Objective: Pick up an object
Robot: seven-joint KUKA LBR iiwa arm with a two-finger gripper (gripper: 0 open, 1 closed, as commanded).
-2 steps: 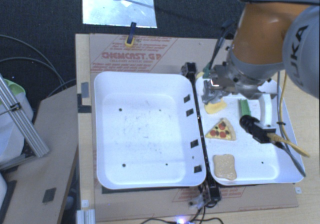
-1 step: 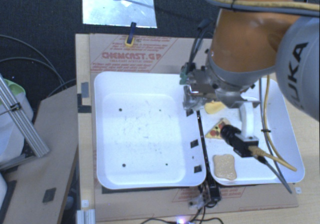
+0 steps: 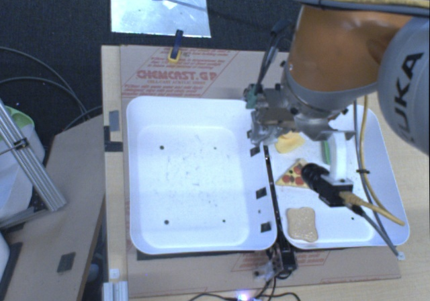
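Yellow piece (image 3: pixel 290 142), camera view: it lies in the right-hand bin (image 3: pixel 386 172), close to that bin's inner wall. A toy pizza slice (image 3: pixel 293 175) sits just below it in the picture, a bread slice (image 3: pixel 302 224) lies nearer the front rim, and a green strip (image 3: pixel 326 152) lies to its other side. The gripper (image 3: pixel 265 128) hangs over the inner wall, just beside the yellow piece. From where I stand I cannot tell whether it is released or clenched, and nothing is seen held. Judged step: lining up for a grasp. To do it well, the gripper should centre over the yellow piece, clear of the wall and the pizza slice, then descend straight. The piece looks small and smooth, so an off-centre pinch may push it aside
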